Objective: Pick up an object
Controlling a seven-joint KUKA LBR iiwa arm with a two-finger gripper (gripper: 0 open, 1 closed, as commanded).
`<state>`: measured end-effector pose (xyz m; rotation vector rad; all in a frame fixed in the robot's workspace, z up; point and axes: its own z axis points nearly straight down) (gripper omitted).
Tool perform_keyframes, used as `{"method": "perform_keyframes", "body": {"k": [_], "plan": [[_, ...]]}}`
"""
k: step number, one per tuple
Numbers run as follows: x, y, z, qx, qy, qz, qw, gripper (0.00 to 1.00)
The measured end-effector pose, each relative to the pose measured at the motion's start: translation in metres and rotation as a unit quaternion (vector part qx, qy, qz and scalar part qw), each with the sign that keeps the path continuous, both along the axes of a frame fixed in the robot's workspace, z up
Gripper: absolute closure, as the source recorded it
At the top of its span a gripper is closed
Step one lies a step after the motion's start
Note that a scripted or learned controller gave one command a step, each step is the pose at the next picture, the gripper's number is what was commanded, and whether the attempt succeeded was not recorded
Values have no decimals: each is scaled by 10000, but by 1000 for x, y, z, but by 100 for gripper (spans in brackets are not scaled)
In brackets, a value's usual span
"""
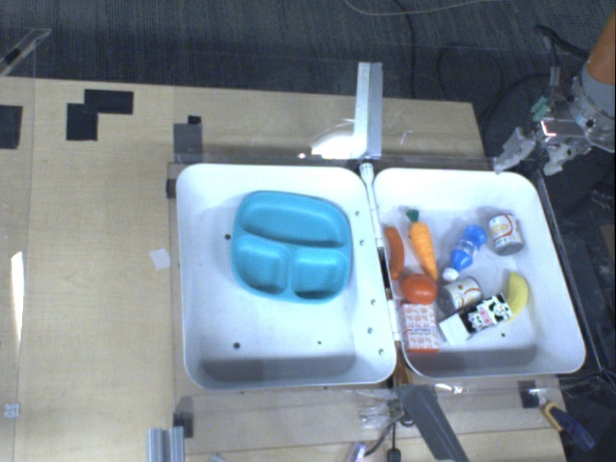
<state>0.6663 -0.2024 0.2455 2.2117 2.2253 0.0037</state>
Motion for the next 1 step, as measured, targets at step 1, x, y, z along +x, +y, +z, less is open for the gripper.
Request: {"method": "perform_keyframes", "body": {"k": [1], "plan": [[-73, -3, -81, 0, 4, 164, 9999, 0]]}}
